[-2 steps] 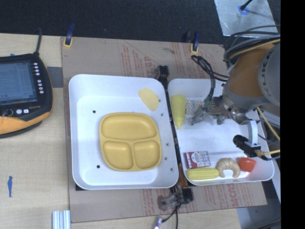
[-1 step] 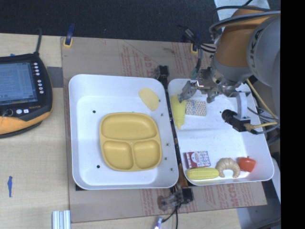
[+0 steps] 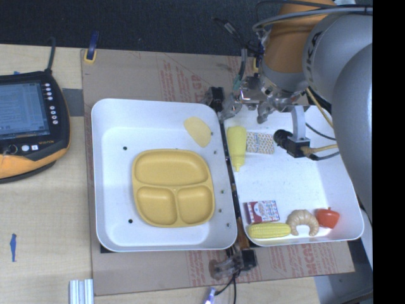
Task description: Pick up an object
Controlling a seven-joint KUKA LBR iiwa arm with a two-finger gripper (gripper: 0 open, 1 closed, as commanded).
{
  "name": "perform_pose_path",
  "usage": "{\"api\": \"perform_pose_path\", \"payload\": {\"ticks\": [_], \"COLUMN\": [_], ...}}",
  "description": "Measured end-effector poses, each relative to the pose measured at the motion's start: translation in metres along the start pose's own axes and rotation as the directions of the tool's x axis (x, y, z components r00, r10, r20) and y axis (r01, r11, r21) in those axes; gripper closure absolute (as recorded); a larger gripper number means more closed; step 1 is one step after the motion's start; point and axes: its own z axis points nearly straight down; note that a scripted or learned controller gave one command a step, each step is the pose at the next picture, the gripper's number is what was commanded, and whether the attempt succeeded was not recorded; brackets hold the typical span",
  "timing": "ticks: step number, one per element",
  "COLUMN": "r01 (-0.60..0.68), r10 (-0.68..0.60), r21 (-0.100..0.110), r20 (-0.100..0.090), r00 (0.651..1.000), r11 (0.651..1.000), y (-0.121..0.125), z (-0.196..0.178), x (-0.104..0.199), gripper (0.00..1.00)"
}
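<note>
Camera view, looking down at a slant, takes in two shallow white bins side by side on the worktop point(image 3: 44, 233). The right white bin point(image 3: 316, 182) holds six loose things, any of which could be the one to pick: one yellow plastic squeeze bottle with a pointed nozzle point(image 3: 236, 146), one small patterned packet point(image 3: 260, 142), one small red-and-white box point(image 3: 261, 211), one yellow toy corn cob point(image 3: 269, 231), one tan toy croissant point(image 3: 304, 221) and one red toy tomato-like piece point(image 3: 327, 218).

Taking the yellow bottle as landmark: it lies against the bin's left wall, nozzle pointing toward the near edge. The packet lies just beside it on its right. The box, corn cob, croissant and red piece sit in a cluster well below it, along the bin's near edge, the corn cob just under the box and the croissant touching the red piece.

Just above and to the right of the bottle hangs the end effector point(image 3: 266, 103), under the grey arm's orange band point(image 3: 294, 37); whether its fingers are spread or pressed together I cannot tell.

To the bottle's left, the left white bin point(image 3: 111, 170) holds one yellow three-compartment plate point(image 3: 173, 187) and one pale yellow flat oval piece point(image 3: 198, 131). Far left lies one orange-and-black tablet pendant point(image 3: 28, 122).
</note>
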Motion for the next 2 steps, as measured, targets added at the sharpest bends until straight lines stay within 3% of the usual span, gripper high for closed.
{"api": "perform_pose_path", "payload": {"ticks": [1,2], "r01": [-0.004,0.000], "r10": [0.004,0.000], "r21": [0.001,0.000], "r20": [0.001,0.001], "r00": [1.000,1.000], "r11": [1.000,1.000], "y": [-0.021,0.005], "z": [0.000,0.000], "x": [-0.023,-0.020], "gripper": [0.00,0.00]}}
